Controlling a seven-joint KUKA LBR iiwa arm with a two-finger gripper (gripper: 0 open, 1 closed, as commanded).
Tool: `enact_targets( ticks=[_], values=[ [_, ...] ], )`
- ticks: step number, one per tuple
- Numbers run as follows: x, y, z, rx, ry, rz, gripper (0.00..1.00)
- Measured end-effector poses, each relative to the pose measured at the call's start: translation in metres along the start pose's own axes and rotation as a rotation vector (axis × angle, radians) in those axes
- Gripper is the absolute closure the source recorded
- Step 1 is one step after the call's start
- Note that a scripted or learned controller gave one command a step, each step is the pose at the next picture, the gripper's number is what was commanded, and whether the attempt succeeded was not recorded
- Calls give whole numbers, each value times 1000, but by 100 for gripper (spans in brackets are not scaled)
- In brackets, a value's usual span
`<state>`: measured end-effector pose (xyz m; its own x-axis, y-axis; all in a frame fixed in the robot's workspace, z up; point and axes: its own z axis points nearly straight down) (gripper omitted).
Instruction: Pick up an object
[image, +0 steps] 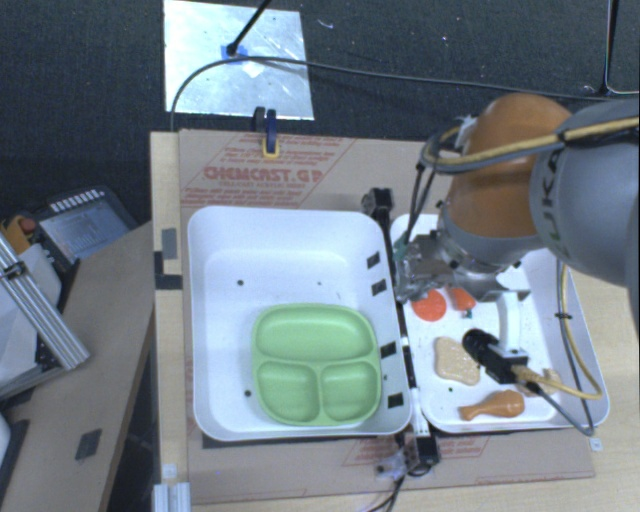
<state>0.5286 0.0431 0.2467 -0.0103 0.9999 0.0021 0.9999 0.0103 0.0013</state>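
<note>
My gripper (418, 272) sits low in right bin (545, 325), beside red slice (431, 307); can't tell its grasp state. I'd centre over the slice, drop straight, keep off the wall.

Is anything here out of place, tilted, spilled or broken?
Nothing stands out. The green divided plate lies flat in the left bin. The red disc, tan slice and drumstick-shaped piece lie loose inside the right bin. Nothing lies outside the bins or looks broken.

the plate (318, 365) is pale green, its bin (260, 260) white, the slice (430, 307) orange-red, the drumstick (493, 405) golden-brown.
</note>
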Motion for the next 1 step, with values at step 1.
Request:
enact_targets(
  ticks=[1],
  values=[
    [49,-13,2,1,0,1,100]
  ],
)
